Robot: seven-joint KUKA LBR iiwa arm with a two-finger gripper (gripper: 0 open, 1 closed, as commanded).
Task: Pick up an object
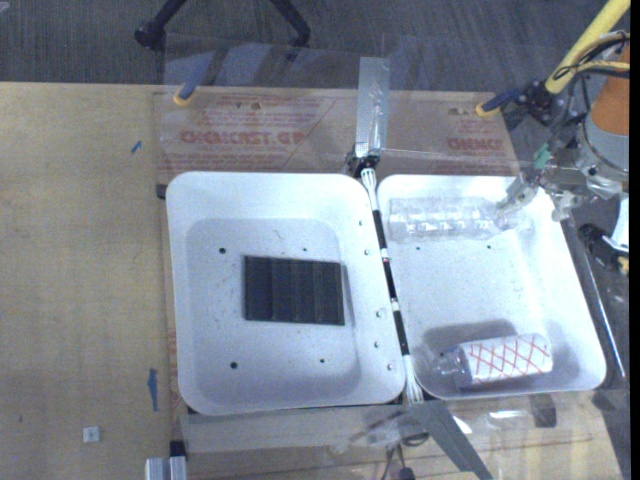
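- The bench [70, 268] carries two white bins side by side; the left bin [200, 208] has a dark ribbed pad [295, 290] lying flat in its middle, well apart from the arm.
- The right bin [570, 268] has two candidates: a clear plastic bottle [440, 220] lying along its far wall, and a bottle with a red-checked label [500, 358] lying near its front edge.
- The gripper [520, 196] sits at the clear bottle's right end, seemingly touching it; whether it is spread or closed I cannot tell.
- Judgement: the clear bottle is the nearer target. Grip across its body, not its tapered end, since it rolls and crushes easily.
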